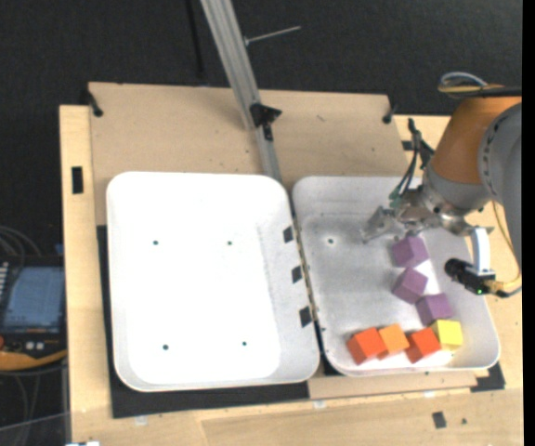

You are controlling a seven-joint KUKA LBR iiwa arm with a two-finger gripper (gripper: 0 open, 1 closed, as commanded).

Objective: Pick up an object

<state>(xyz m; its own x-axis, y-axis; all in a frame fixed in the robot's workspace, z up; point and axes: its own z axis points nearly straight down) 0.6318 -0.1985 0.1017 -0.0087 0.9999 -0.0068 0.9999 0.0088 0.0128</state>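
Hovering our tool (385, 223) just above the topmost purple block (409, 250) in the right bin (337, 277), we cannot tell its grip state, so next we descend and close.

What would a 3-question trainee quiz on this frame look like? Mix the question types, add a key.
1. True or false: all the blocks lie in the right bin.
2. Multiple choice: which colour is the block nearest that bin's lower right corner? A) purple B) yellow C) green
3. Fill in: the gripper sits just above the uppermost ______ block.

Key
1. True. The purple blocks run down the right side, and the orange blocks, a red block and the yellow one lie along the near edge.
2. B
3. purple
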